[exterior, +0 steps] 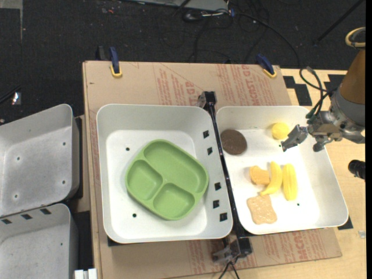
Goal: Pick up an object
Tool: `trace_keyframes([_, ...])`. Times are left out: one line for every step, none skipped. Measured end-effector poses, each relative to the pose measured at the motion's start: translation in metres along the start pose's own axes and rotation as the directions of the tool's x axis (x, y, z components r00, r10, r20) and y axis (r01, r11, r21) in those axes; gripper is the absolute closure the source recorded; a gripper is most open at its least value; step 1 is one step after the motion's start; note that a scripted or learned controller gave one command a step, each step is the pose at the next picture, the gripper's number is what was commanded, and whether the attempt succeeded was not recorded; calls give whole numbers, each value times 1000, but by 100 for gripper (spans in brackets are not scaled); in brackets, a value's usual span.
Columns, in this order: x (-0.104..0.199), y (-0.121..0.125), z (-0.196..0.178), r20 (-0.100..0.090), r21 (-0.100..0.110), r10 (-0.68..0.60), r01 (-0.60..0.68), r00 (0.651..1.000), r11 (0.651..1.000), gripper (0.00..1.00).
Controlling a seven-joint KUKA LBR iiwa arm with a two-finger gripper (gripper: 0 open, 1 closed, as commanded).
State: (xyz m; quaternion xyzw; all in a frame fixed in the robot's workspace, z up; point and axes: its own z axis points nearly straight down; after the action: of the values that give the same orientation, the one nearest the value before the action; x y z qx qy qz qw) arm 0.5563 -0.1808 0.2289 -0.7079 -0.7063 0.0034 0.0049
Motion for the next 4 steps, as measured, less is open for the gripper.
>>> trace_keyframes([0, 3, -6, 2, -11, -3, 3, 1000, 1000, 0])
trace_keyframes([-1, 9, 39, 2, -8, -2, 2, 1000, 1000, 0])
trace_keyframes([-8, 2, 89, 1, -7, 0, 0, 1000, 1000, 0])
trace_keyframes([-8, 1, 140, 1, -7, -1, 1, 1000, 1000, 0])
